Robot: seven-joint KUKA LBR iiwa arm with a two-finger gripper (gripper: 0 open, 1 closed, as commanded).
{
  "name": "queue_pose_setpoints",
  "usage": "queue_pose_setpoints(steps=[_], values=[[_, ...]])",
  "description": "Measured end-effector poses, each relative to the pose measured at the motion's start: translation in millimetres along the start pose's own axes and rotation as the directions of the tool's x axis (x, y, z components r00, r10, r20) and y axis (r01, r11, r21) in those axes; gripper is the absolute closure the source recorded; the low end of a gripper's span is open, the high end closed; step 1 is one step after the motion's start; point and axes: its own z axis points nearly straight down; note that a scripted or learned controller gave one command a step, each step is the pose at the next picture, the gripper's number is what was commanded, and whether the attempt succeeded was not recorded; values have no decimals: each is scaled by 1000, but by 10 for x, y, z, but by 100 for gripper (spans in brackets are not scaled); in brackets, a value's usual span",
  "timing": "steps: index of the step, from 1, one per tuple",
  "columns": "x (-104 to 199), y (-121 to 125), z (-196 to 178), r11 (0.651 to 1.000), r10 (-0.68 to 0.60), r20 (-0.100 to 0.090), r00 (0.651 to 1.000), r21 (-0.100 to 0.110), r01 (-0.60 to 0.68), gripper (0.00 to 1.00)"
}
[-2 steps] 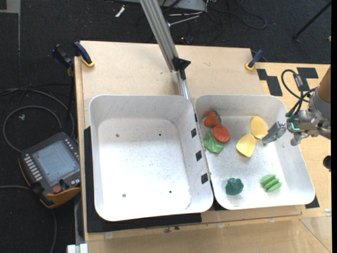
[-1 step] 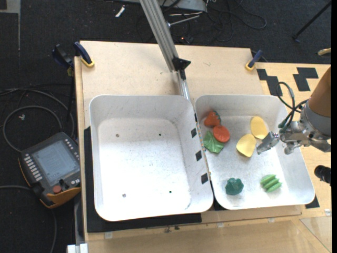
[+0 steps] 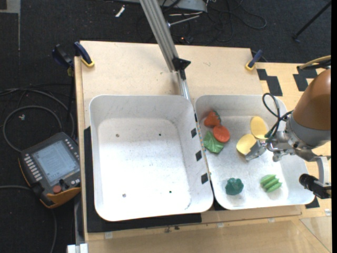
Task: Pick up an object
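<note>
The claw hangs low in the right bin, its tip touching the near edge of a yellow piece; whether it is wide or narrow I cannot tell. A second yellow piece lies just behind, two orange-red pieces and a green leaf sit by the bin's left wall, and a dark green lump and a light green ridged piece lie near its front edge. The left bin sits beside it on the bench.

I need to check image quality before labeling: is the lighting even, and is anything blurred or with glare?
In the camera view, lighting is soft and fairly even; both white bins look bright but keep their speckle, so no strong glare. Shadows are faint. The arm's orange band and the gripper look slightly soft; toys stay sharp enough.
</note>
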Motion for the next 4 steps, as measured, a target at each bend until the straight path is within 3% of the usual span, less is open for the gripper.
queue_pose_setpoints(steps=[1,2,4], values=[[3,7,468,1000,0,2,1000,-5,0,0],[2,16,347,1000,0,3,1000,-9,0,100],[100,118,-802,1000,-4,4,1000,-12,4,100]])
